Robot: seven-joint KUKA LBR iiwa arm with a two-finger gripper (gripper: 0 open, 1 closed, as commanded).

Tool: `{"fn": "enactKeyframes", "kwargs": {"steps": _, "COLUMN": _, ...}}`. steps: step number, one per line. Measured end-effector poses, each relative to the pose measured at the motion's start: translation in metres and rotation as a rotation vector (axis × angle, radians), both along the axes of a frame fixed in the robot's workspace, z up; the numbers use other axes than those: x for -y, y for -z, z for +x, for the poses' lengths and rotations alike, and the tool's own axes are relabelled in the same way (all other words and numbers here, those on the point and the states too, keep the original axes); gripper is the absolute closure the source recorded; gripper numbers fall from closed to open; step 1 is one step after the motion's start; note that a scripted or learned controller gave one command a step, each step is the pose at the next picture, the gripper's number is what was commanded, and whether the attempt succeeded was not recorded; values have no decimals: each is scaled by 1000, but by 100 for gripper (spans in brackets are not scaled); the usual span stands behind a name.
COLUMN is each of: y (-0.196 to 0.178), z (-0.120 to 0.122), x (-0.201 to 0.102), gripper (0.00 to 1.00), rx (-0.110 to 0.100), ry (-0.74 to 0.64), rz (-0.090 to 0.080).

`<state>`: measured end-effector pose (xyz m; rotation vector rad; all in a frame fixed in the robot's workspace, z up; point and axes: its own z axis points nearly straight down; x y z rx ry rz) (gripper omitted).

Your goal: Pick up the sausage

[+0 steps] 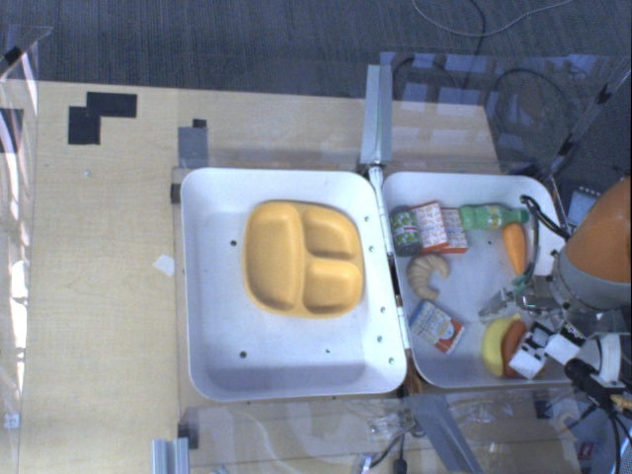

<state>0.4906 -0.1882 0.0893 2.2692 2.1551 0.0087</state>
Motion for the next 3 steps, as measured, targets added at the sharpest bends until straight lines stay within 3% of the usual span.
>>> {"fn": "enactKeyframes", "kwargs": {"steps": 1, "y": 0, "z": 1, "x": 14, "gripper": 0, "rx": 2, "ry": -278, "rz": -2}}
{"fn": "enactKeyframes", "kwargs": {"steps": 2, "y": -13, "z": 5, "x": 12, "gripper": 100, "rx": 10, "ry": -282, "rz": -4}}
{"fn": "enactKeyframes", "kwargs": {"steps": 3, "y": -2, "z": 12, "x": -69, "gripper": 100, "rx": 6, "ry": -36, "rz": 0}}
